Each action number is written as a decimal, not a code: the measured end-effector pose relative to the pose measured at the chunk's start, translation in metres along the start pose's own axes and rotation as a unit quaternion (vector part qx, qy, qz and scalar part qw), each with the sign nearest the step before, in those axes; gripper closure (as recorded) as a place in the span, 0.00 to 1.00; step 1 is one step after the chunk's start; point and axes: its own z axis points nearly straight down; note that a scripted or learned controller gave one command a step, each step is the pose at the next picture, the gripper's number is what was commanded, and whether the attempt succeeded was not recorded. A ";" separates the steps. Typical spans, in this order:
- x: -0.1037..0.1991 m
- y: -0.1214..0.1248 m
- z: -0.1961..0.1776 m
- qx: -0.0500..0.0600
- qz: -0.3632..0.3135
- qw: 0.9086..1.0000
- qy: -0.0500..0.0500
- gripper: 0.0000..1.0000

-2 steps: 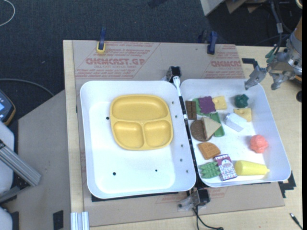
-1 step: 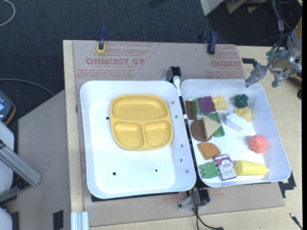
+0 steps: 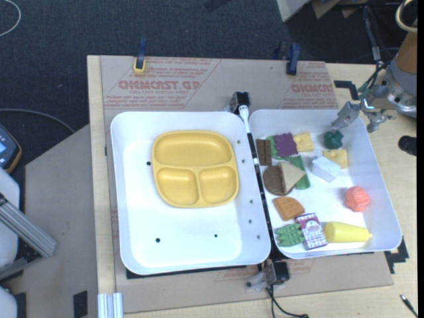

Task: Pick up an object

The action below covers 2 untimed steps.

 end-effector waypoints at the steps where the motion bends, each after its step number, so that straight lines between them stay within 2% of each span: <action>1: 0.004 -0.006 0.049 0.001 0.000 1.000 0.001 0.00; 2: 0.007 -0.005 0.106 0.000 -0.001 1.000 0.003 0.00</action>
